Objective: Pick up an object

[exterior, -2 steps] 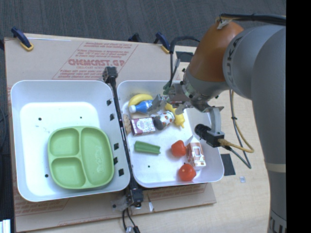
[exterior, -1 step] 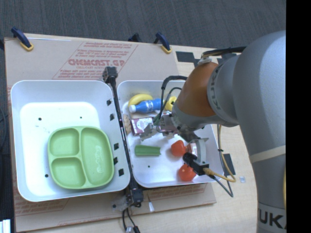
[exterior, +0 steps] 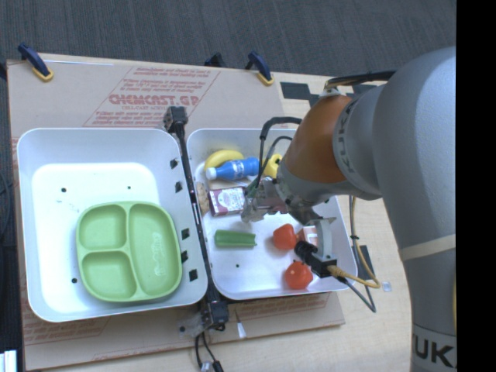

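My gripper (exterior: 256,202) hangs low over the middle of the right bin (exterior: 256,285), under the orange wrist band. It sits just right of a maroon packet (exterior: 225,200). Behind the packet lie a blue bottle (exterior: 234,169) and a yellow banana (exterior: 222,158). A green stick-shaped piece (exterior: 235,239) lies in front of the packet. One red tomato-like object (exterior: 284,236) rests right of the green piece, and a second red one (exterior: 297,275) sits near the bin's front rim. A yellow item (exterior: 273,163) peeks out beside the arm. Nothing shows as held.
The left bin (exterior: 46,161) holds a light green divided plate (exterior: 128,250). A black divider with clips (exterior: 186,208) runs between the bins. The arm's bulk covers the right bin's right side. Cardboard (exterior: 155,91) lies behind the bins.
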`<state>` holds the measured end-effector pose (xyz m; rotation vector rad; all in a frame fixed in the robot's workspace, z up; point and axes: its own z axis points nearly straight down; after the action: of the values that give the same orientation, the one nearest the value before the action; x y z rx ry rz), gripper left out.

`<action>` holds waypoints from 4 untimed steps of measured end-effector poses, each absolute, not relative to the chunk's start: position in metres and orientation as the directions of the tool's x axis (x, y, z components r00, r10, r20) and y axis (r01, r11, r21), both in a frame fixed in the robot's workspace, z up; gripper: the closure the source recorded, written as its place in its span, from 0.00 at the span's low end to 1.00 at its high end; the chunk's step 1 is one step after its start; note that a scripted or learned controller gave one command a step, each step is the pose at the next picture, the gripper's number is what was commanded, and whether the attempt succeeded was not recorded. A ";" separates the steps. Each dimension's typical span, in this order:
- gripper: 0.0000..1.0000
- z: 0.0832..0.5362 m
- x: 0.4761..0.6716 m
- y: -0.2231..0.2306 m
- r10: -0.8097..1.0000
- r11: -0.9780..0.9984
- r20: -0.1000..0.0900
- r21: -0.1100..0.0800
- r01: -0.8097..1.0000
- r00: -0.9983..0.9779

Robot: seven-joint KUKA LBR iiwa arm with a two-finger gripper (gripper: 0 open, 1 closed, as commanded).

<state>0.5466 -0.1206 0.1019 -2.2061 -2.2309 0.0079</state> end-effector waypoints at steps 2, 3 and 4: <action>1.00 0.219 0.542 -0.142 1.000 0.003 0.000 0.001 1.000 -0.003; 0.00 0.218 0.542 -0.142 1.000 0.002 0.000 -0.001 1.000 -0.002; 0.00 0.118 0.475 -0.128 1.000 0.007 0.002 -0.006 1.000 -0.007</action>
<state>0.4754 -0.1283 0.1176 -2.2098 -2.2253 0.0047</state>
